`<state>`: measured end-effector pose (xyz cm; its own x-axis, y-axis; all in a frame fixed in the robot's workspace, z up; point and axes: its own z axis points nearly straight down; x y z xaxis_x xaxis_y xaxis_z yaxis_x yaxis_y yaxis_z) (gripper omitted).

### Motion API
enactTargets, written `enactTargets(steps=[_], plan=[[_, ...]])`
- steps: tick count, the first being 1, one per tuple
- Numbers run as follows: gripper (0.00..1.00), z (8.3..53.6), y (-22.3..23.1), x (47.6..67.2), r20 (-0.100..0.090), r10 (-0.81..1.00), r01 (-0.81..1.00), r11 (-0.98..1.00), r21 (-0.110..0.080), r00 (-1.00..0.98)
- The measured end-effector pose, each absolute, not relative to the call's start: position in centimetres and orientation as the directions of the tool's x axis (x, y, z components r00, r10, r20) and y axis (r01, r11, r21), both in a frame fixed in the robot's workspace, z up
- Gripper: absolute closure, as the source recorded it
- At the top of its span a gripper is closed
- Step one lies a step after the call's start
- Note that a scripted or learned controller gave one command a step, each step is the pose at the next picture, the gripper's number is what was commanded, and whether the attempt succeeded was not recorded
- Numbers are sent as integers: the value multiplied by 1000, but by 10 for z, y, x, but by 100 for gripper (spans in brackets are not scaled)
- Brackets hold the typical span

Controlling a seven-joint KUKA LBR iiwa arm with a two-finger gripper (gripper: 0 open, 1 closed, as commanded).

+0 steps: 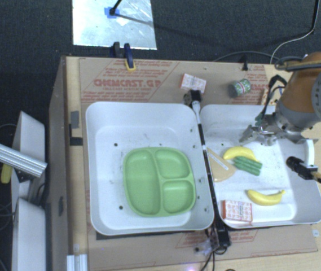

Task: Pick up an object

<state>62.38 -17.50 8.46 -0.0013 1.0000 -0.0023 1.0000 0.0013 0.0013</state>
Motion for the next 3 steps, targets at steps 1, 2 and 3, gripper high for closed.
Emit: enactTargets(steps=[1, 2, 3], plan=[[0, 84, -145, 585, 0, 1000, 1000, 1, 1, -1], [0, 85, -87, 558, -2, 1000, 1000, 2, 3, -2], [100, 95, -87, 559, -1, 1000, 1000, 3, 5, -3]])
